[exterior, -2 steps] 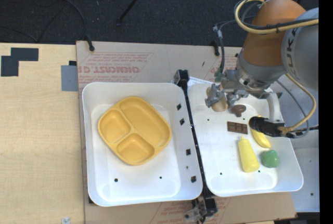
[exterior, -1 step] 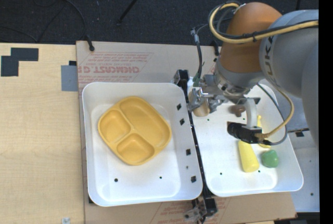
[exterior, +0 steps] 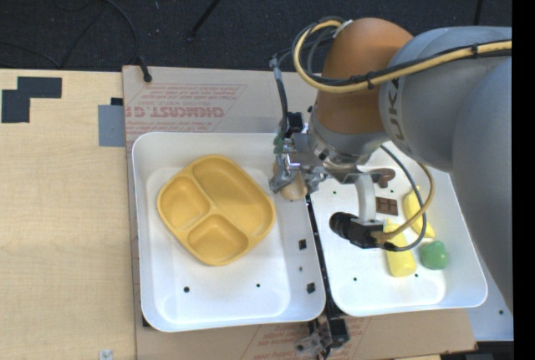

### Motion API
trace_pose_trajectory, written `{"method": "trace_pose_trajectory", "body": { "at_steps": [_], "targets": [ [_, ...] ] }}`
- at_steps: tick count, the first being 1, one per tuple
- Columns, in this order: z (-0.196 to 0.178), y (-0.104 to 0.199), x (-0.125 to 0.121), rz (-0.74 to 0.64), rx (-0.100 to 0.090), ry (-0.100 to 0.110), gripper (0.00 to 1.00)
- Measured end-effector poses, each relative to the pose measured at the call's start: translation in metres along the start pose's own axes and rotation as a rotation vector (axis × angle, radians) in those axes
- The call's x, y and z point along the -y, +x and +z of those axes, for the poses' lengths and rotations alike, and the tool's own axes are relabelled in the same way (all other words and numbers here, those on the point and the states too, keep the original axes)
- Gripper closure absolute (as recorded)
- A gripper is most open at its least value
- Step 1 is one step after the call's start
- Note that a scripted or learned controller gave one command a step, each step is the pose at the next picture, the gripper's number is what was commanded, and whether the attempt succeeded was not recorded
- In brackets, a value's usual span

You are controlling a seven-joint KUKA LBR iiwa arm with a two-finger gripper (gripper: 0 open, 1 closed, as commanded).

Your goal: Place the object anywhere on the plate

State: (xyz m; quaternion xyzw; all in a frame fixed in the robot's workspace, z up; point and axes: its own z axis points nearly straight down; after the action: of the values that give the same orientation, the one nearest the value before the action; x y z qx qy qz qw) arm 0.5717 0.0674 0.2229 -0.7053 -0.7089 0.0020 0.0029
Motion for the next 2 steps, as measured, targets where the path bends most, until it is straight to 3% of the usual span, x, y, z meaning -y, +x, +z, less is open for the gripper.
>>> {"method": "trace_pose_trajectory", "body": {
  "at_steps": [2],
  "targets": [
    [0.011,0.095,0.038,0.0,0.001,0.0,1.0]
  ]
}}
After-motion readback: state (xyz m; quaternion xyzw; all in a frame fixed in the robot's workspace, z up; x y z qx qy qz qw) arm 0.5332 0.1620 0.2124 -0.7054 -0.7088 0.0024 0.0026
